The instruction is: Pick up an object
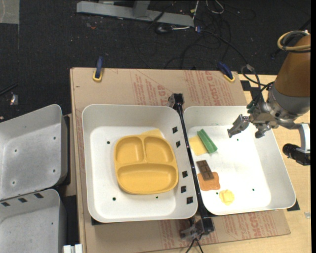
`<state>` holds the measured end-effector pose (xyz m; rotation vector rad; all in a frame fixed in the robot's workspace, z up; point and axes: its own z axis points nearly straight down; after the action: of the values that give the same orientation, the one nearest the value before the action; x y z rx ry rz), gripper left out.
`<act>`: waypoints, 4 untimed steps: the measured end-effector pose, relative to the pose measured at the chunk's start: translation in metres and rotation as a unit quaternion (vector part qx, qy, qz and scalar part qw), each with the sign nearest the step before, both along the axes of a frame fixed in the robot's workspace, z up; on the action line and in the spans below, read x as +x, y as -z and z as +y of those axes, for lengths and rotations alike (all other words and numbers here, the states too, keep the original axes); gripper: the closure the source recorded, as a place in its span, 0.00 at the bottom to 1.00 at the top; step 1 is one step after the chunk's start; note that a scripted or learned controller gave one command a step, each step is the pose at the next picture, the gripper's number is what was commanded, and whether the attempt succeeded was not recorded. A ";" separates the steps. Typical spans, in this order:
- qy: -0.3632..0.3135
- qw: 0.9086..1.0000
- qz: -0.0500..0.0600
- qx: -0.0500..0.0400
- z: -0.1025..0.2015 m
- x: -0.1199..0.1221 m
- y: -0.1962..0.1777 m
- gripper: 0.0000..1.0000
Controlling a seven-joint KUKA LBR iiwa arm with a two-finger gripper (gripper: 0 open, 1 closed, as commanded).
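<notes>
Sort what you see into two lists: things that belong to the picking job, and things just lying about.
Job: hand; green block; brown piece; small yellow piece; right bin.

Lying about: yellow divided plate; blue clamps; cables.

A dark speckled floor [39,44] surrounds the cardboard-topped counter [138,84]; cables [197,24] trail at twelve o'clock, spare white bins [29,143] at nine.

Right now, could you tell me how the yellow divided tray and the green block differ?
The yellow divided tray lies in the left bin, while the green block lies in the right bin. The tray is far larger than the block. The tray is a broad shape with three compartments; the block is a slim bar, lying at a slant. Both rest flat, apart from the tool.
</notes>
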<state>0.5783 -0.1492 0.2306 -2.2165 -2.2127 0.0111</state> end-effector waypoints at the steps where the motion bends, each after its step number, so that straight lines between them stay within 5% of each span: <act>1: -0.001 1.000 -0.006 -0.001 0.000 0.003 -0.007 0.00; 4: 0.000 1.000 -0.004 0.000 0.002 -0.010 0.141 0.00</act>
<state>0.5679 -0.1473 0.0895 -2.2207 -2.2173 0.0035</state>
